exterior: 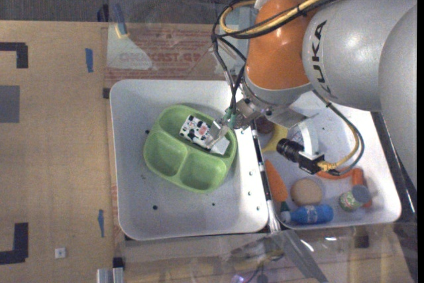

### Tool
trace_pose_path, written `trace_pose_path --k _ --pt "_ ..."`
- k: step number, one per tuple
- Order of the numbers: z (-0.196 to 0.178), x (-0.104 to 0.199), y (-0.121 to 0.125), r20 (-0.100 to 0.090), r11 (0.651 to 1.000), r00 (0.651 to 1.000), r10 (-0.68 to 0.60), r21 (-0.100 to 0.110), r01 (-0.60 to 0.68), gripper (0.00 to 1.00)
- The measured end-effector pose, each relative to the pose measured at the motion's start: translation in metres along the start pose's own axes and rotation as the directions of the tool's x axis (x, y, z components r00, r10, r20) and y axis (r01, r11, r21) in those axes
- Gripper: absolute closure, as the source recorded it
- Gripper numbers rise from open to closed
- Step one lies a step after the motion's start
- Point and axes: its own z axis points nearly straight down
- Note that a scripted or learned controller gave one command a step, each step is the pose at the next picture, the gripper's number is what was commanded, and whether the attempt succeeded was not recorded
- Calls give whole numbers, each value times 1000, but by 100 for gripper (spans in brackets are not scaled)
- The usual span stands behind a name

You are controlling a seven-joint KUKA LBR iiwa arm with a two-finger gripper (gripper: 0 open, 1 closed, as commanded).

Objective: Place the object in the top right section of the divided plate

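Observation:
A green divided plate lies in the left white bin. A small white object with black and red markings rests in the plate's top right section. My gripper reaches down from the grey arm at the right and stands right beside this object, at the section's right end. Its fingertips look close to or touching the object's right edge; the arm's bulk hides how they stand.
The right bin holds an orange carrot, a tan round item, a blue bottle-like item, a small grey-green ball and an orange piece. The arm covers much of that bin's top.

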Motion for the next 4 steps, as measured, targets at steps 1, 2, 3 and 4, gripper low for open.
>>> trace_pose_path --k 1,2,3,4 --pt "12 13 -67 -2 994 994 -105 3 105 0" --pt "2 12 -66 0 995 995 -102 -1 102 100" --pt "-10 -19 -88 1 985 985 -173 0 173 100" --pt "6 21 -47 1 934 934 -358 -1 358 100"
